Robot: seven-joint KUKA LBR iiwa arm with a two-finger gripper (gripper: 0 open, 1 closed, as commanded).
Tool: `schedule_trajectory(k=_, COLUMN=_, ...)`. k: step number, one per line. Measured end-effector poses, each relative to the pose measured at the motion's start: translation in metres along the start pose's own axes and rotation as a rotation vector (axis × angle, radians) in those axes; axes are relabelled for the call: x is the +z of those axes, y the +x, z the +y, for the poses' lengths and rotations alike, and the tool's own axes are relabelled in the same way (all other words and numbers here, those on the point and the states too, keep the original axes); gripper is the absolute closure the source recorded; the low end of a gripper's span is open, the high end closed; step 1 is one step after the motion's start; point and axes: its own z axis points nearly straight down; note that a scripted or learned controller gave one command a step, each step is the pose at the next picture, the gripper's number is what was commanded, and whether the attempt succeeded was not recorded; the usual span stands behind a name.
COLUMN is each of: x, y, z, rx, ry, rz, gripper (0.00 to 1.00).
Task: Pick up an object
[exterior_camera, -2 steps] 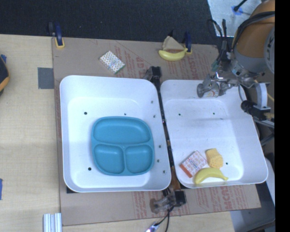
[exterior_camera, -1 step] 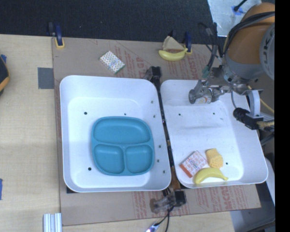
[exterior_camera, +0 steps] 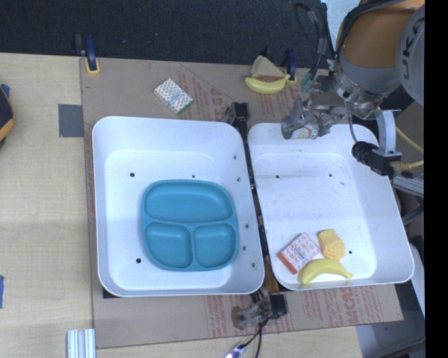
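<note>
The arm reaches in from the right, and its hand (exterior_camera: 305,125) hangs over the far rim of the right bin (exterior_camera: 373,200), well apart from anything it could take. Whether the hand is released or clenched cannot be told from this angle; nothing shows between its tips. The candidates for picking lie together in the near corner of that bin: a yellow banana (exterior_camera: 325,271) at the front wall, a small orange-yellow piece (exterior_camera: 331,242) just behind it, and a flat red-and-white packet (exterior_camera: 299,252) touching the banana's left end. The left bin (exterior_camera: 108,200) holds a blue divided tray (exterior_camera: 188,224). Out on the desk (exterior_camera: 37,200), beyond the bins, sit another banana (exterior_camera: 266,84) with a pale wedge behind it and a small patterned packet (exterior_camera: 172,95). This looks like the stage before the reach: no object chosen or touched yet. The next move calls for carrying the hand across the bin toward the near corner, picking one item out of the tight cluster, and descending with the tips spread wide enough to straddle it without nudging its neighbours against the wall.
</note>
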Motion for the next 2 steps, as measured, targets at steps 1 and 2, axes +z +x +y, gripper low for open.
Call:
schedule_trajectory(k=1, x=0.023, y=0.051, z=-0.018, rx=-0.002, ry=0.003, rz=-0.001, gripper=1.00)
schedule_trajectory(k=2, x=0.033, y=0.092, z=-0.053, rx=-0.002, ry=0.003, rz=-0.002, gripper=1.00)
